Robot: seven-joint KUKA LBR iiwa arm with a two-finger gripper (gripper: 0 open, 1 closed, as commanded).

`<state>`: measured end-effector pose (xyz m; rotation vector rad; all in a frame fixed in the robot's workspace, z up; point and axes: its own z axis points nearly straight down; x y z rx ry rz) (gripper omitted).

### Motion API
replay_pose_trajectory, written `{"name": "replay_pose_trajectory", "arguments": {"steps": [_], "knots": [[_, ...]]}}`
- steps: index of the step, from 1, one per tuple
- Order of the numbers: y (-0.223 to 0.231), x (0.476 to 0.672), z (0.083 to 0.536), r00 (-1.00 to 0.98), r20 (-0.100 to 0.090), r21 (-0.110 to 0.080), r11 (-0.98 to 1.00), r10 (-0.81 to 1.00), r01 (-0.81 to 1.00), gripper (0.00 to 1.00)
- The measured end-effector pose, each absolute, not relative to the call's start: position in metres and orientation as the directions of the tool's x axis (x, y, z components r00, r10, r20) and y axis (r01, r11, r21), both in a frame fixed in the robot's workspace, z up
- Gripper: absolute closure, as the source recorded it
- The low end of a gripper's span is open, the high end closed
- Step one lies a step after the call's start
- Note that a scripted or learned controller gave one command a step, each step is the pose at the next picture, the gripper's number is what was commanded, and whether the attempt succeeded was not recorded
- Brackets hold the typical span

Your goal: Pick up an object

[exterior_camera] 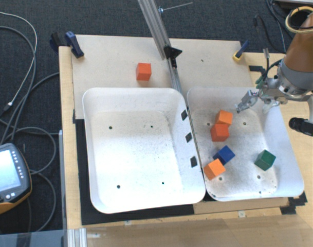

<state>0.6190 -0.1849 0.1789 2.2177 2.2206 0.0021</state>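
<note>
The right bin holds several blocks: an orange cube on top of or against a red-orange cube, a blue cube, another orange cube and a green cube. My gripper reaches in from the right, over the bin's upper part, just up and right of the orange cube. Nothing shows between its tips.
Another orange cube lies on the board behind the left bin. A metal rail slants down between the bins. Clamps sit at the board's back corners. Cables and a pendant lie at left.
</note>
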Motion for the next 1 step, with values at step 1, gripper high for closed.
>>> {"name": "replay_pose_trajectory", "arguments": {"steps": [1], "knots": [[-0.1847,0.6202,0.1906,-0.002,-0.003,0.008,0.002,1.000,1.000,1.00]]}}
